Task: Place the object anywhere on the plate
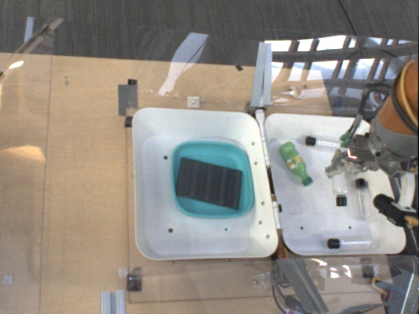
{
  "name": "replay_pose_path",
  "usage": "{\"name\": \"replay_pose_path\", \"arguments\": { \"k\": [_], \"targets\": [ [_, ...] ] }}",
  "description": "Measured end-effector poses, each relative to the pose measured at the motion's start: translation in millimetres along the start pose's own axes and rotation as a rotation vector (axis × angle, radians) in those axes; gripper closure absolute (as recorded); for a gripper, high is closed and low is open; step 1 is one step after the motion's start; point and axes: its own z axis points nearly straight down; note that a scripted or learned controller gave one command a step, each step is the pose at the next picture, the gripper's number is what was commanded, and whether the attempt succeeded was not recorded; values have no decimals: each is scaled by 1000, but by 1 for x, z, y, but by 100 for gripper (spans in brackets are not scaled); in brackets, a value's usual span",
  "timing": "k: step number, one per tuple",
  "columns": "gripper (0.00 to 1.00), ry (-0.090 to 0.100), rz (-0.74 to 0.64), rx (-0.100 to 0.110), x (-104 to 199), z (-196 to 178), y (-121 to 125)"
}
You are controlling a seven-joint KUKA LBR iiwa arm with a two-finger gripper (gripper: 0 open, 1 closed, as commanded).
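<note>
A teal plate (243,157) lies in the left white bin (152,175), and a dark ribbed rectangular block (209,182) rests flat on it. In the right white bin (294,224), a small green bottle (296,163) lies on its side near the left wall. My gripper (346,165) hangs low over the middle right of that bin, to the right of the bottle and apart from it. The wrist hides what is directly under it.
Several clear tubes with black caps lie in the right bin: one at the back (321,141), two near the gripper (340,191) (361,200), one along the front (347,243). A grey metal post (262,74) stands behind the seam between the bins.
</note>
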Motion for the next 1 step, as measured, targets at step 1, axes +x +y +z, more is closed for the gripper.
{"name": "replay_pose_path", "arguments": {
  "k": [1],
  "targets": [
    [100,0,-9,1,84,-13,-11]
  ]
}}
